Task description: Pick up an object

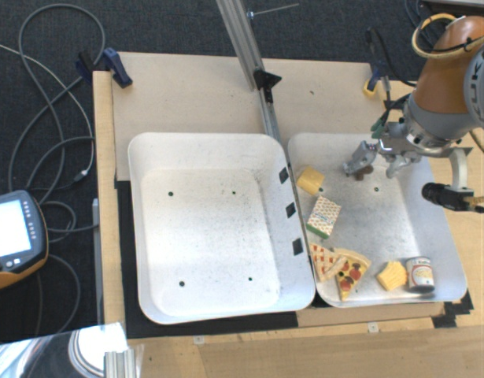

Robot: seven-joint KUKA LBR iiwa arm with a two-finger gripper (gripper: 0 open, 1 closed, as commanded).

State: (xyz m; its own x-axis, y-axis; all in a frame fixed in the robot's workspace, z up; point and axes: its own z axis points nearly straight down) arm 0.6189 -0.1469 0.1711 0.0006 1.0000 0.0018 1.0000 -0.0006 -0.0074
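While the arm [446, 77] reaches in over the right bin [399, 219], its gripper [377, 162] hangs above the far part of that bin with the fingers spread and nothing between them. Below it lie a yellow cheese block [310, 181], a checkered sandwich toy [323, 215], a pizza slice [341, 268], a second yellow cheese piece [391, 275] and a small can [419, 274] beside it. The left bin [147, 164] stands next to it.

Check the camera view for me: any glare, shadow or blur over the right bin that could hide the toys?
Camera view: lighting is even and soft, no harsh glare on the right bin. The hand looks slightly blurred and casts only a faint shadow. The small can and pizza slice read sharp enough.
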